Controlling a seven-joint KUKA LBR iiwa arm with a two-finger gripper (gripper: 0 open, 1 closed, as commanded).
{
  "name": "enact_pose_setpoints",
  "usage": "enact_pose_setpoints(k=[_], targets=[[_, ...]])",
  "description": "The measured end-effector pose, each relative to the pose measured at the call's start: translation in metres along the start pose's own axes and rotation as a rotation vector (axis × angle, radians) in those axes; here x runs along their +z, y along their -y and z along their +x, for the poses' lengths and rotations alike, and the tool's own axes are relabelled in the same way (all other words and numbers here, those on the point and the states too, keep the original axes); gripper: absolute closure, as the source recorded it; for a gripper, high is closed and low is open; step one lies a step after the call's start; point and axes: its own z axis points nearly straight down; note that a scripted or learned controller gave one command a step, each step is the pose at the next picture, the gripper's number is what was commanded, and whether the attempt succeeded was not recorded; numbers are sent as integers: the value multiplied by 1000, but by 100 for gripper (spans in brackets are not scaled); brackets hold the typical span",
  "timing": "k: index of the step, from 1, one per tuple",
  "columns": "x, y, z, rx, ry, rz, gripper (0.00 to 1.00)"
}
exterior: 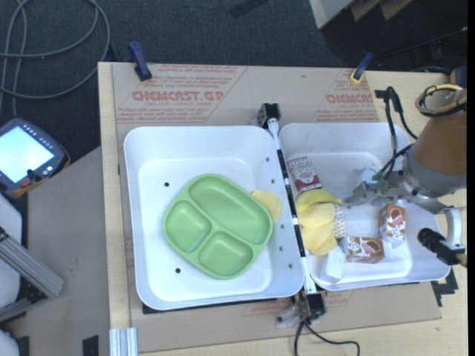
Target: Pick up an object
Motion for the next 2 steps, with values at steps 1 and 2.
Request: enact_pose_setpoints(k=[1,2], targets=[[0,10,-4,-2,-5,4,0],[-1,12,-5,-3,-6,4,0]])
